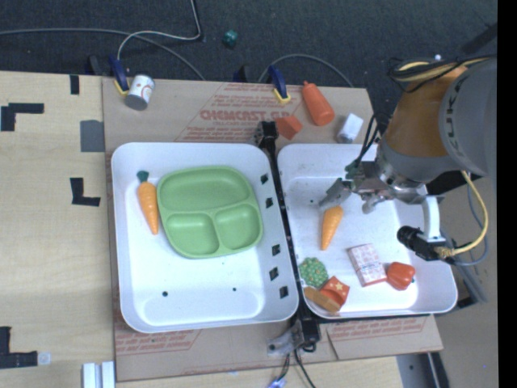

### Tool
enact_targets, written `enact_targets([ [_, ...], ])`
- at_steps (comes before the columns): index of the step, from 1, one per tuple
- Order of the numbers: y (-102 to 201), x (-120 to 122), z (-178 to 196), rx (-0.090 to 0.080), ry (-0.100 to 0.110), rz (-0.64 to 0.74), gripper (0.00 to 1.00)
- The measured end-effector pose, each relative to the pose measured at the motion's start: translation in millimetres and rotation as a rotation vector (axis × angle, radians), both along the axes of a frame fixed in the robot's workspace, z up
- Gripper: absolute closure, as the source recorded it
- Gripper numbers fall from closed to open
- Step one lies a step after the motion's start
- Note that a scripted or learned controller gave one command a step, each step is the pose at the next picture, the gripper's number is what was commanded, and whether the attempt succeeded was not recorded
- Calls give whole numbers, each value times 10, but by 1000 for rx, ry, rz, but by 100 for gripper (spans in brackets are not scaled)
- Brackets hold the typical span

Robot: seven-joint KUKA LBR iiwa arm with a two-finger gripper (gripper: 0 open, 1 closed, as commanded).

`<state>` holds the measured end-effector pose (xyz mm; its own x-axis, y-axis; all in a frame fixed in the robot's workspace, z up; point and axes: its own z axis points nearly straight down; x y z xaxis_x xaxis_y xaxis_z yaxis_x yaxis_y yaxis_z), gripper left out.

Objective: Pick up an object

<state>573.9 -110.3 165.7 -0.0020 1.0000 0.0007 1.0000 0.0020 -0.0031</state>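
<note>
Gripper (353, 191) hangs over right white bin (420, 301), fingers spread, pinching nothing, just above small orange plastic toy carrot (329, 226) at bin's centre-left.
Carrot looks light, rigid, smooth and likely slippery; tapered, so best pinched across the thick upper end, fingers square to its long axis.

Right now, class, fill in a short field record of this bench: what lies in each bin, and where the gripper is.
left bin: green divided plate; carrot beside the plate
right bin: carrot, broccoli, pink box, red pepper
gripper: over the right bin, fingers spread, nothing between them
nearest item to gripper: right bin's carrot, just below in the view
task state: no object picked up yet
</note>
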Motion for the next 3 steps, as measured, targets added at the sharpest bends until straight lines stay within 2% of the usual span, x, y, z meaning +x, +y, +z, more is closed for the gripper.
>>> enact_targets([
  [1,71,201,-794,-1,-5,0,0],
  [2,63,203,-698,-4,-7,0,100],
  [3,619,676,193,-1,-5,1,100],
])
